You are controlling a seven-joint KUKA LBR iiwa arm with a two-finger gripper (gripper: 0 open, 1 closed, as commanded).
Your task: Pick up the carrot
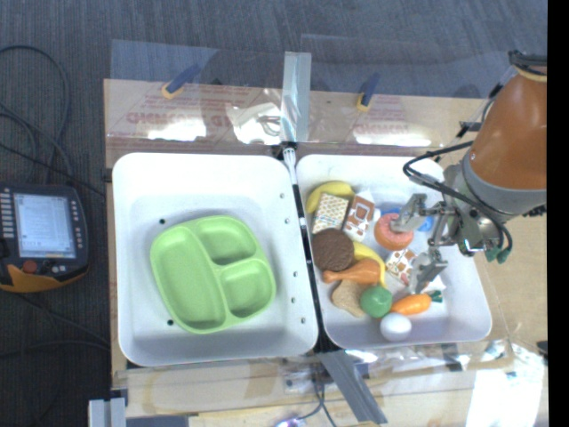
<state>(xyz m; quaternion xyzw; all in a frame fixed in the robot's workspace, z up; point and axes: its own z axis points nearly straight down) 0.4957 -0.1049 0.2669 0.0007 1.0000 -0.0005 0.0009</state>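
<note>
In the camera view, the carrot (412,304) lies on its side near the front right of the right-hand bin (471,323), a small orange toy with a stub of green at its right end, its thicker part pointing right and the taper pointing left toward a green round toy vegetable (376,301) that sits just beside or touching its tip. A white egg (396,326) rests just in front of it, and a roast chicken leg (354,272), a brown cookie (334,249), a banana (327,191) and a pink doughnut (392,230) crowd the rest of the bin. It looks like moulded plastic: light, stiff, smooth and probably a little slippery, with a rounded cross-section that could roll or squirt out of a pinch. The best hold is likely across the thick middle of the body, fingers closing on its short width and set clear of the green neighbour and the egg; the tapered tip and the leafy stub look too thin to trust. The gripper (425,249) hangs above the bin just behind the carrot, its two fingers spread apart with nothing between them, one near the doughnut and the other reaching down toward the carrot's upper side. The left-hand bin (133,238) holds a green divided plate (212,272), well apart from the carrot.
</note>
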